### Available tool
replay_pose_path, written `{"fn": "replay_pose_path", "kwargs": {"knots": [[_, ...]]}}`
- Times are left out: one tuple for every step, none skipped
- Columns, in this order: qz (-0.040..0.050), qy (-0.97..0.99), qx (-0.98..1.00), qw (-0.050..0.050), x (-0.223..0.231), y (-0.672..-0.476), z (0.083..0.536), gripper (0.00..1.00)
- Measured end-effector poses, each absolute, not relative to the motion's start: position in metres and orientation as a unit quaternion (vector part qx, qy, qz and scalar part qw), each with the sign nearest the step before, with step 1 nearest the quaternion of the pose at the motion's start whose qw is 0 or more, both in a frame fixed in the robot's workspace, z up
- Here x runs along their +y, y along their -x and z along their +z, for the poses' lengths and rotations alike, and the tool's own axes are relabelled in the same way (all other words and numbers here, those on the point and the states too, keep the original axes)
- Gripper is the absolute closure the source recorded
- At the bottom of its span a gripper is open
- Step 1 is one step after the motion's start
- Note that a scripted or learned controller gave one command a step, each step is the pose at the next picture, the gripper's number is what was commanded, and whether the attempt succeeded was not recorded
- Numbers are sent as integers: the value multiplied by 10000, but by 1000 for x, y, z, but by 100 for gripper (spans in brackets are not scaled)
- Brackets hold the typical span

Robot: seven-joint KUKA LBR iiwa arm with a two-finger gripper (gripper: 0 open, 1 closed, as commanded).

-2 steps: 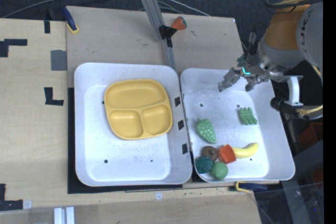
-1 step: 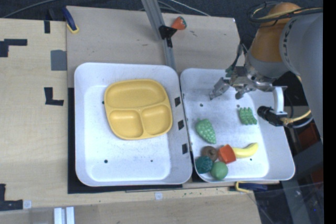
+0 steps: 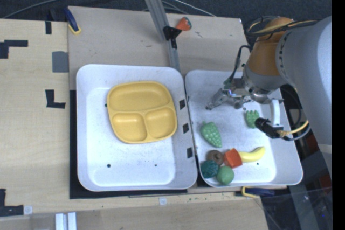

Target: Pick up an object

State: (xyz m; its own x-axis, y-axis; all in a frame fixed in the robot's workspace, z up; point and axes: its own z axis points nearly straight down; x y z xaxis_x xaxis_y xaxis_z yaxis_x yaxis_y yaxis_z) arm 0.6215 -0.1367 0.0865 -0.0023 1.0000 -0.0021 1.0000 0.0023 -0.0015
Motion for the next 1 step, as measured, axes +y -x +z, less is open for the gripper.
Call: {"fn": "replay_pose_path", "kwargs": {"knots": [[-9, -7057, 7085, -7, -136, -622, 98, 100]]}}
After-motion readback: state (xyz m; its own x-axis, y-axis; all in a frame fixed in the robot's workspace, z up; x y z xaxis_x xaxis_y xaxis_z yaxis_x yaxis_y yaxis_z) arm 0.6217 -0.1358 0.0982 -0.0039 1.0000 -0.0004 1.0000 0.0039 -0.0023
